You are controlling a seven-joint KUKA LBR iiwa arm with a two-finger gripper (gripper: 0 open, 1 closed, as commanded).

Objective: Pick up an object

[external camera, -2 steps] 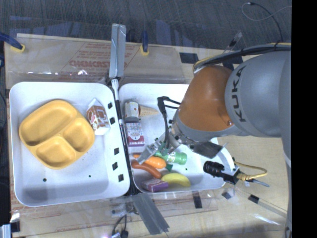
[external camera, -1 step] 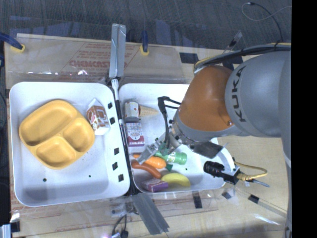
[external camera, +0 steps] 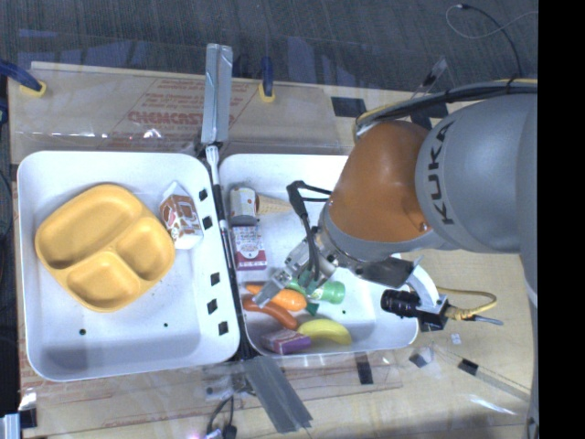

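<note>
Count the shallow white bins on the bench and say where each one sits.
2. The left bin holds a yellow divided tray; the right bin sits beside it, partly covered by the arm.

The arm (external camera: 439, 190) reaches over the right bin (external camera: 274, 167), its gripper (external camera: 297, 277) low among an orange toy (external camera: 288, 300), a green piece (external camera: 331, 292), a banana (external camera: 326, 332) and a purple block (external camera: 288, 341). A yellow divided tray (external camera: 102, 245) lies in the left bin (external camera: 55, 355), with a small brown packet (external camera: 181, 216) just beside it.

Grey arm (external camera: 484, 176) with orange band (external camera: 379, 186), black "KUKA" lettering (external camera: 437, 176).
</note>
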